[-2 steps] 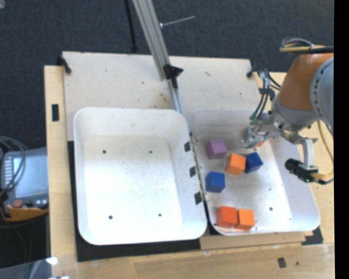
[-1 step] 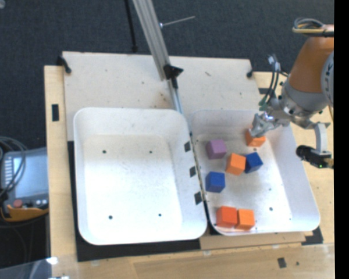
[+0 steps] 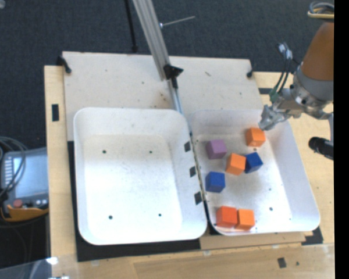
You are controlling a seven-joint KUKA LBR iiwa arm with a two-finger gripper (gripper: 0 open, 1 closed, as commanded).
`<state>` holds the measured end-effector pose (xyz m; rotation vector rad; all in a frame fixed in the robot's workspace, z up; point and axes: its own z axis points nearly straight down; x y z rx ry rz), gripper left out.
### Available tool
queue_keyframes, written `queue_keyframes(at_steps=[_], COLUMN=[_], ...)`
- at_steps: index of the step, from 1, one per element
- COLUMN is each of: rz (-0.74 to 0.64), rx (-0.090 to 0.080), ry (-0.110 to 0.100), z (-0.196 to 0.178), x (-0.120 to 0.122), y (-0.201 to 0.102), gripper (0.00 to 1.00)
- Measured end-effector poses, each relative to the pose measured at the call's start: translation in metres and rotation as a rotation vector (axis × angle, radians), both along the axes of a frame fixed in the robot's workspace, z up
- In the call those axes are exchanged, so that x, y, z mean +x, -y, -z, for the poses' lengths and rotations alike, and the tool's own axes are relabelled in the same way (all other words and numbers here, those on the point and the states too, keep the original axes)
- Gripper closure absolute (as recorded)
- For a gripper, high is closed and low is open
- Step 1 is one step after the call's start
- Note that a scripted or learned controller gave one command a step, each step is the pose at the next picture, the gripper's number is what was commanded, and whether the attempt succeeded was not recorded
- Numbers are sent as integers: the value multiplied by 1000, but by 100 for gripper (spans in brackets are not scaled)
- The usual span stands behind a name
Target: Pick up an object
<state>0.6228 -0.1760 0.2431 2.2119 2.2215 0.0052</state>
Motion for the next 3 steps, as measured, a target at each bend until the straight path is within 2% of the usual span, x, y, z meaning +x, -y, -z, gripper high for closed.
queue_keyframes(at_steps=[1, 3], rz=[-1, -1], rx=[0, 3], ry=[1, -7], z=[-55, -55], x=[1, -10], y=[2, -104], gripper=[100, 100])
